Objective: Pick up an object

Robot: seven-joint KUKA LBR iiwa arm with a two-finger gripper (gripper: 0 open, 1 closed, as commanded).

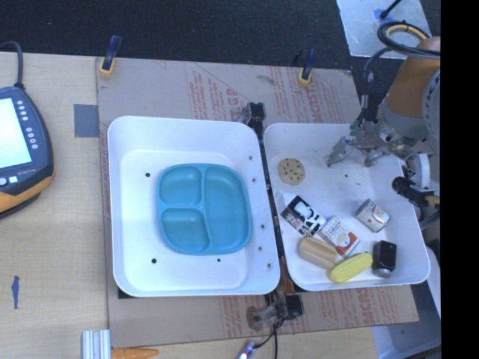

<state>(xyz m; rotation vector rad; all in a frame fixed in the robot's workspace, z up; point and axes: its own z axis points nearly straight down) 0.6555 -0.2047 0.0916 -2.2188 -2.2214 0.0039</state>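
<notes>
Camera view has the grey two-finger gripper (pixel 352 149) low over the right white bin's (pixel 329 278) far side, jaws spread wide around nothing, round brown cookie (pixel 291 170) just left of it.

Light wood bench (pixel 60 260) under a brown cardboard sheet (pixel 194 88), held at its far edge by blue-handled clamps (pixel 110 55). Dark carpeted floor (pixel 187 10) beyond. Handheld control pendant (pixel 21 152) at the left edge.
</notes>
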